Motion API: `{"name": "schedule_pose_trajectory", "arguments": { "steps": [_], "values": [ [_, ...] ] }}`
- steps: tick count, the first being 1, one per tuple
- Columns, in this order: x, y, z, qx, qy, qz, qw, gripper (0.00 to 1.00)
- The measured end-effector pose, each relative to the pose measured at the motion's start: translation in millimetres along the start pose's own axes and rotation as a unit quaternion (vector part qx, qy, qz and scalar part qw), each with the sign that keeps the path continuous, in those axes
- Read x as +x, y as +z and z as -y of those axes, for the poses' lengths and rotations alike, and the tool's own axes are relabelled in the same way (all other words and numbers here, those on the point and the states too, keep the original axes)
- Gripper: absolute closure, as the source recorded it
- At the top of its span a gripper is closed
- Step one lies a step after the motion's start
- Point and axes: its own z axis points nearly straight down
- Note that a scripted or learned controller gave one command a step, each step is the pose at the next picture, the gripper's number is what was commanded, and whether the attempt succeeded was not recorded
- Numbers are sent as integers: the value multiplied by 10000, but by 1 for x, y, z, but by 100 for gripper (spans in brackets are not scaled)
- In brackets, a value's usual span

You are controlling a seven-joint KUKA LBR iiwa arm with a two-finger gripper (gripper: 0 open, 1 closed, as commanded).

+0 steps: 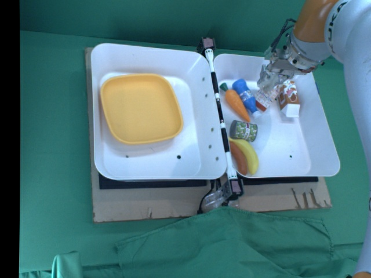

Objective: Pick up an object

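Nearest the camera, rumpled green cloth (232, 245), soft and creased, overlapping the front edge of a flat brown cardboard sheet (145, 204). Above that, two shallow white bins of smooth glossy plastic with rounded corners, side by side, parted by a thin black-and-white rod (217, 112). In the left bin (116, 57), a square yellow plate (141, 108) with rounded corners and a raised rim, matte. In the right bin (313, 149), near its front left, a curved yellow banana (248, 154) touching an orange-red piece just beside it; behind these a small green can (243, 131) lying on its side, label print too small to read. Farther back, an orange carrot (237, 104) with a green top, tilted, alongside a blue-capped white bottle (246, 96). To the right, a small carton (288, 97) with a red-and-white printed face, wording illegible. At the far end, the gripper (268, 86), metallic and translucent, low over the bottle's right end and a small red-brown item; finger spread impossible to tell, nothing seen clamped.
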Motion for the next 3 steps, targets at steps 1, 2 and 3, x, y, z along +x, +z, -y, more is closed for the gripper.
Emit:
{"name": "schedule_pose_trajectory", "arguments": {
  "steps": [1, 2, 3],
  "values": [
    [-10, 3, 4, -13, -3, 6, 10000, 100],
    [-29, -56, 22, 62, 7, -25, 10000, 100],
    [-28, -52, 23, 90, 4, -32, 10000, 0]
  ]
}}
